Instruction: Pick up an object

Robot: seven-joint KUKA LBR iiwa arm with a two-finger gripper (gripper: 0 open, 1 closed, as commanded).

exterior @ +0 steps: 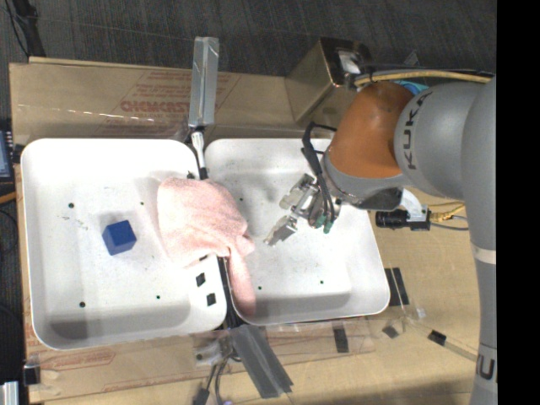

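You see the jaws [285, 226] hanging over the floor of the right bin [363, 268], spread apart with nothing between them; only bare white shows in the gap. Their metal fingers [277, 234] slant down toward the pink towel [202, 218], just short of its edge. Behind them the wrist is a tangle of cables and fittings that you cannot sort out, and the grey arm [447, 142] with its orange band [367, 133] covers the bin's upper right corner before running off the frame.

The pink towel lies bunched across the divider between the two bins, hiding the shared rims there; one tail of it droops into the right bin. Beyond the towel, well apart from the jaws, the blue cube [120, 236] sits on the floor of the left bin [51, 226].

Both bins rest on a worktop [84, 99] covered in brown cardboard with faint red printing too blurred to read. Dark carpet [253, 15] lies beyond it.
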